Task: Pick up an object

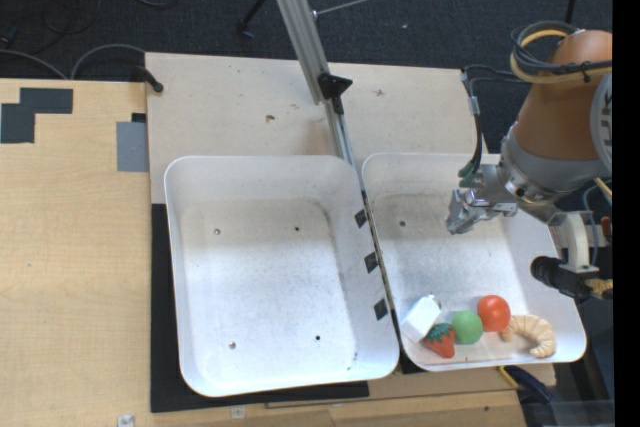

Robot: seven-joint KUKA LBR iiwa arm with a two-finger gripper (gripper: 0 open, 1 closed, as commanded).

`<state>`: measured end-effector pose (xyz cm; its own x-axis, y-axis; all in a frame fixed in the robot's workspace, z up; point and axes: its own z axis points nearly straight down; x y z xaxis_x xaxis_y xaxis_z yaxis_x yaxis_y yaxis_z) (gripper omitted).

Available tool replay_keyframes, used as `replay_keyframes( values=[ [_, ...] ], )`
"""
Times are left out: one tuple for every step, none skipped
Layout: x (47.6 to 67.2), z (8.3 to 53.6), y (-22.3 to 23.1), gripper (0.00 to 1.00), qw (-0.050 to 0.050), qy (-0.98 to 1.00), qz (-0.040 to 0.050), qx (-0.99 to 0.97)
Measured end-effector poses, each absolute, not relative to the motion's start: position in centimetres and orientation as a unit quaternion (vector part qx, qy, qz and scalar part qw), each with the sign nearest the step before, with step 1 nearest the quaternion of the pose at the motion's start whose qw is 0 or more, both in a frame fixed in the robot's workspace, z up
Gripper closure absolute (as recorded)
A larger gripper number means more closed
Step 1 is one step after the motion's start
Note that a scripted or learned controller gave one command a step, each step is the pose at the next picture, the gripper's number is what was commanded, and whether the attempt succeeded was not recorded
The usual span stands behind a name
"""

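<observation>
Hovering over the right bin [400, 177], the gripper [465, 213] carries nothing we can see; finger spacing we cannot tell. Toys cluster at the near rim, presumably awaiting approach.

Two shallow white bins: left bin [190, 215], right bin [420, 185] | one red ball [493, 311] | one green ball [467, 326] | one toy strawberry [440, 340] | one white block [421, 315] | one tan croissant-shaped toy [534, 333] | one gripper [463, 212]
</observation>
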<state>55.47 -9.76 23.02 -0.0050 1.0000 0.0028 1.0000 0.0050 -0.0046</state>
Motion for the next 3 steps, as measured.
replay_keyframes(
  values=[
    [56.8,23.9,-4.3,1.00,0.001,-0.709,-0.0003,-0.705],
    [57.9,24.7,0.8,1.00,0.001,-0.709,-0.0001,-0.705],
    [58.9,25.0,5.6,1.00,0.001,-0.709,0.0000,-0.706]
  ],
)
